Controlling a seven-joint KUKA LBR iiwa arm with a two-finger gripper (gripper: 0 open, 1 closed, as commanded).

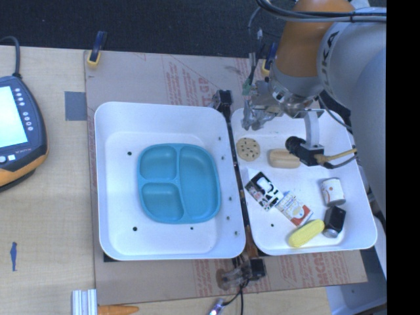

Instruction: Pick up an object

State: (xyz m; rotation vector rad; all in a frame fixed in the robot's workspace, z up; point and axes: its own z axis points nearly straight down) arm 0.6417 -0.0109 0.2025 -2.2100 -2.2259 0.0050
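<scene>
Hovered at upper centre-right: end effector (252,120), finger gap impossible to tell. Lay just below it, toward frame bottom, in the right bin (348,238): round cookie (248,149), apart, no long axis.

Wooden bench (52,202), cardboard sheet (164,77) (taped), two white bins (111,176), pendant (16,130) at left

From my remote station, I see two white bins (105,176) on brown cardboard (170,77) printed with faded red lettering. A turquoise divided plate (178,182) lies in the left bin. The right bin holds a tan cookie (248,149) dotted dark, a beige block (283,159), a black-and-white packet (263,189), a yellow banana (306,233) and a black piece (335,219). My arm (348,51) is grey with an orange band (305,38).
</scene>
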